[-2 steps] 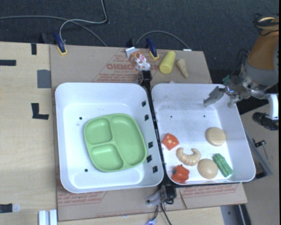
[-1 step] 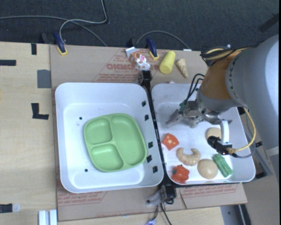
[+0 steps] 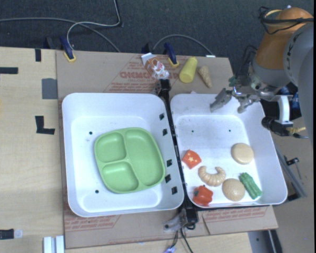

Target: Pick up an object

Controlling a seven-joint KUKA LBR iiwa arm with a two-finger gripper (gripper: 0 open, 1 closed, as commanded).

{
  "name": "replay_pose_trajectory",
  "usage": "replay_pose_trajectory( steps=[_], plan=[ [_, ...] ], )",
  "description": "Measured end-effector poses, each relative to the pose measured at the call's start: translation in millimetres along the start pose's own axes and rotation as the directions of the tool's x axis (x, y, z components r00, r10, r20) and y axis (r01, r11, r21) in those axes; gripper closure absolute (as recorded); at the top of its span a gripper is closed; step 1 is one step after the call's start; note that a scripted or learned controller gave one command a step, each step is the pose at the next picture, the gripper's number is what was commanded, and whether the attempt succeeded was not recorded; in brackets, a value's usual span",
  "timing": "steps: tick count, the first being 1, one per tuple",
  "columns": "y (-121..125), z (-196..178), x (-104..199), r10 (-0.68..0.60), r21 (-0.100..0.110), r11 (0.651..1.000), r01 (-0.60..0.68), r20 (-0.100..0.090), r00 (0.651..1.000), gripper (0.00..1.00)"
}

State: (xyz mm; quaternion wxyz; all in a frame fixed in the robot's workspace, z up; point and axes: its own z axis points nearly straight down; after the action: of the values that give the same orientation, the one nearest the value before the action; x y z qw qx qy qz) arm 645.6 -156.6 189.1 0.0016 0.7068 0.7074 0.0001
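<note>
Two bins [image 3: 73, 141] – six foods [image 3: 243, 153] – one plate [image 3: 129, 159]

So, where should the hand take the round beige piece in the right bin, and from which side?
Grip the round beige piece across its widest middle, coming straight down from above. It is a low dome lying flat and stands apart from the green piece below it, so there should be room on either side. The hand is over the bin's far edge.
</note>
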Motion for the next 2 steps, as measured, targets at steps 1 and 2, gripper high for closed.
replay_pose_trajectory(
  steps=[1,2],
  plan=[
    [-52.2,33.7,-67.8,0.001,0.004,1.0,-0.001,-0.001,1.0,0.0],
    [-103.6,102.5,-2.7,-0.002,-0.001,1.0,0.002,-0.002,1.0,0.0]
  ],
)
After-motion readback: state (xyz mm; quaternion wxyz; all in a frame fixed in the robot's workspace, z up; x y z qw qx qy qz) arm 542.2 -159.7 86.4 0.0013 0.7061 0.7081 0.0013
